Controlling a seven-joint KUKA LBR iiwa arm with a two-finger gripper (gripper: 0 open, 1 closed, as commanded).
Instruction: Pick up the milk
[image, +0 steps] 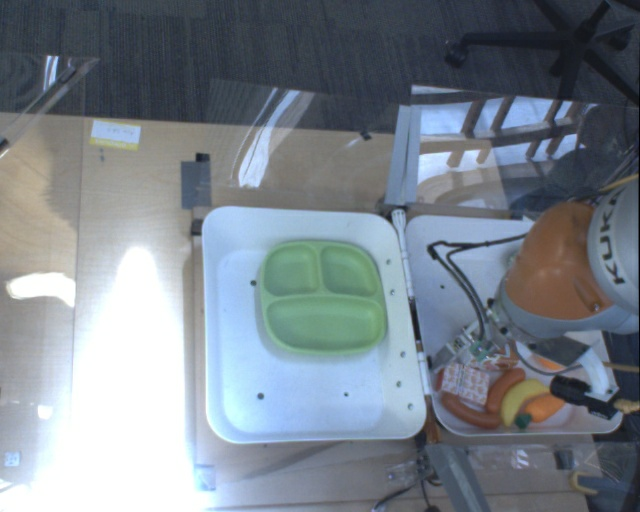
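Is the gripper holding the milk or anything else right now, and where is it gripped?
It cannot be told: the arm hangs over the right bin and covers its own gripper, above the pile of toy food.

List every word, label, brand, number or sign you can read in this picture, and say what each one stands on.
"KU": large dark letters on the grey arm, cut off at the picture's edge.
Yellow sticker on the bench: printed, but too small to read.
Red-and-white carton in the right bin: patterned, its print too blurred to read.
Green tray: no text.
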